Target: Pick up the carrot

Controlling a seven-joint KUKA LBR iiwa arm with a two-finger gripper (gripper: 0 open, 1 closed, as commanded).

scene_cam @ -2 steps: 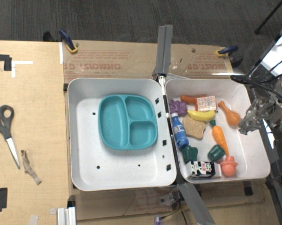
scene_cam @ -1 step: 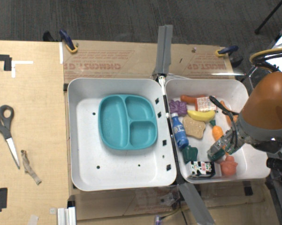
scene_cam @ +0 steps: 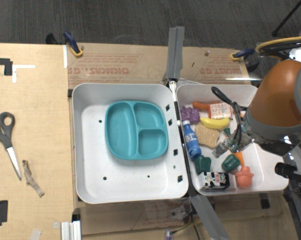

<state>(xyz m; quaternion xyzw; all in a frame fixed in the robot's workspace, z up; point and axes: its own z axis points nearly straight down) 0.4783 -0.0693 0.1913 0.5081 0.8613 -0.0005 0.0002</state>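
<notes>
In the right bin (scene_cam: 270,181), a slim orange carrot (scene_cam: 201,105) lies near the far wall, left of a red-and-white box (scene_cam: 221,110) and above the banana (scene_cam: 214,123). My gripper (scene_cam: 225,147) hangs low over the middle of this bin, beside the bread slice (scene_cam: 207,136) and well nearer the front than the carrot. Nothing visible is held in it. Just right of the gripper, a small orange piece (scene_cam: 239,157) touches a dark green toy (scene_cam: 231,163). The arm's orange band (scene_cam: 278,96) covers the bin's right part.
The right bin also holds purple grapes (scene_cam: 190,115), a blue bottle (scene_cam: 191,141), a green block (scene_cam: 203,163), a black-and-white item (scene_cam: 214,180) and a salmon-red toy (scene_cam: 244,177). A teal divided plate (scene_cam: 137,129) sits in the left bin (scene_cam: 90,174). Scissors (scene_cam: 7,139) lie on the bench at left.
</notes>
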